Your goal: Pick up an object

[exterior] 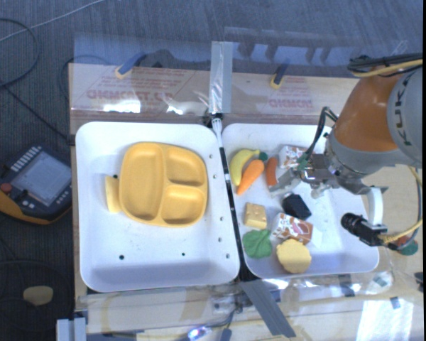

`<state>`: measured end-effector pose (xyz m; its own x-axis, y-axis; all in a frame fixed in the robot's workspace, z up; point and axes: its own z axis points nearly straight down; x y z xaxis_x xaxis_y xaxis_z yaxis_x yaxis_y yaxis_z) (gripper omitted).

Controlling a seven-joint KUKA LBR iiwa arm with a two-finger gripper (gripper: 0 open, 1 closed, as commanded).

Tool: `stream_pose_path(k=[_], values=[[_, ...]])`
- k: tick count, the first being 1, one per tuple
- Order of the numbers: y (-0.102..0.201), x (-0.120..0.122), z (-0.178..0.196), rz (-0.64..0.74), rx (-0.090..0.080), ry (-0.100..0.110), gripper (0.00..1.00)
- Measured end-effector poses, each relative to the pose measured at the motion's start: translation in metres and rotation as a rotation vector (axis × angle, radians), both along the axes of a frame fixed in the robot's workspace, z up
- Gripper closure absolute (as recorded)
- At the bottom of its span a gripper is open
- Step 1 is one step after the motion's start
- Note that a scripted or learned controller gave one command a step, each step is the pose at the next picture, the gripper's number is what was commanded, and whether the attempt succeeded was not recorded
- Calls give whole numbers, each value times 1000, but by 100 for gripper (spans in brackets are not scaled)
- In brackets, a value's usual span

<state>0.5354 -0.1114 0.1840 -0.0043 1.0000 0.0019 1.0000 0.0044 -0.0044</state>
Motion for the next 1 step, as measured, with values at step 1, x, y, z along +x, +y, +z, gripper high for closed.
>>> stream_pose_path(k=[1], values=[[1, 1, 7, 2, 2, 3, 100]])
